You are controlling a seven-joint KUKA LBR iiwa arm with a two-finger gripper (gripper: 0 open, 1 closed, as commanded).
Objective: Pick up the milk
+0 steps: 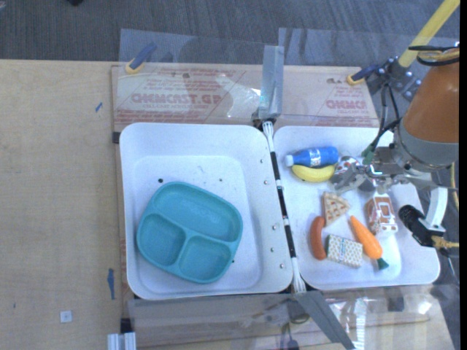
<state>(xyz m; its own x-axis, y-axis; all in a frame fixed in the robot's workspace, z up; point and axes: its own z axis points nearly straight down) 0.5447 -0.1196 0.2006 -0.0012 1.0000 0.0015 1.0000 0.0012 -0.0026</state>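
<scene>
End effector [363, 172] is hovering in the right bin [427, 268], just above the milk [381, 214]; aperture and any grasp cannot tell, likely pre-grasp positioning.

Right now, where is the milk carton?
The milk carton lies in the right bin near its right side, just below the gripper and right of the carrot.

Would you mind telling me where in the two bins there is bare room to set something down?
The left bin has bare floor behind and to the right of the teal tray. In the right bin, bare floor lies along the front left, beside the sausage, and at the back right corner. Its middle is crowded: bottle, banana, cracker, carrot, milk, with the gripper above.
</scene>
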